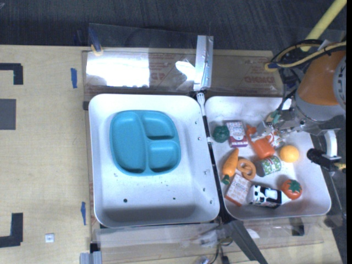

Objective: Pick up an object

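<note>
The right bin (pixel 322 202) holds several small toys. Among them are a green ball (pixel 221 133), a maroon and white carton (pixel 237 133), an orange block (pixel 263 146), a yellow-orange fruit (pixel 289 154) and a green can (pixel 269 165). A carrot (pixel 230 164), a tan ring (pixel 246 168), a red and white packet (pixel 238 190), a black and white cow (pixel 266 197) and a tomato (pixel 292 188) lie nearer the front. My gripper (pixel 279 121) hangs low over the bin's back right part, just above the orange block and beside the fruit. Nothing is visibly held.
The left bin (pixel 104 202) holds a blue divided plate (pixel 145 141). A clear plastic sheet and a metal strip (pixel 203 62) lie behind the bins. The arm's orange band (pixel 322 81) and yellow cables (pixel 297 54) crowd the right bin's back right corner.
</note>
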